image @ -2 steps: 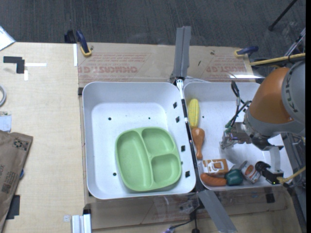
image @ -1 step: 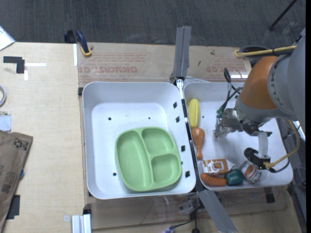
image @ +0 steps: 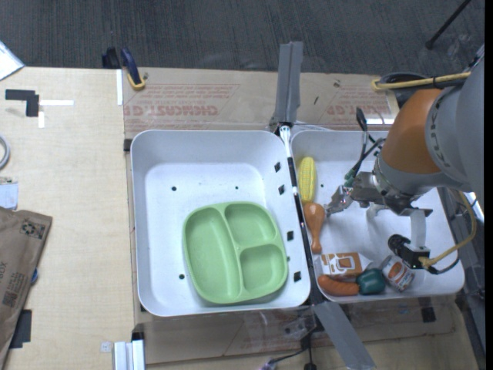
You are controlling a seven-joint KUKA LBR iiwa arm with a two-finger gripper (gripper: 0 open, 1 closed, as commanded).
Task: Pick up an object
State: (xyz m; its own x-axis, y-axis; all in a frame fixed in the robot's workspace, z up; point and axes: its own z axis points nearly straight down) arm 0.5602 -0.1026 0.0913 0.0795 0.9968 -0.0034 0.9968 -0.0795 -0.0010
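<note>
The right bin (image: 431, 287) holds several items. A yellow corn cob (image: 306, 177) lies along its left wall, with an orange-brown drumstick-shaped toy (image: 314, 223) just below it. Along the front wall sit a small white and orange carton (image: 341, 264), a reddish sausage (image: 337, 285), a dark green item (image: 371, 281) and a small can (image: 399, 274). My gripper (image: 339, 200) hangs low over the bin's middle, just right of the drumstick toy and below the corn cob. Nothing is visibly held in it.
The left bin (image: 154, 160) holds a light green divided plate (image: 233, 250). The grey arm with its orange band (image: 412, 129) covers the right bin's far right part, and cables (image: 431, 260) trail over the bin's right side. A cardboard sheet (image: 200, 99) lies behind the bins.
</note>
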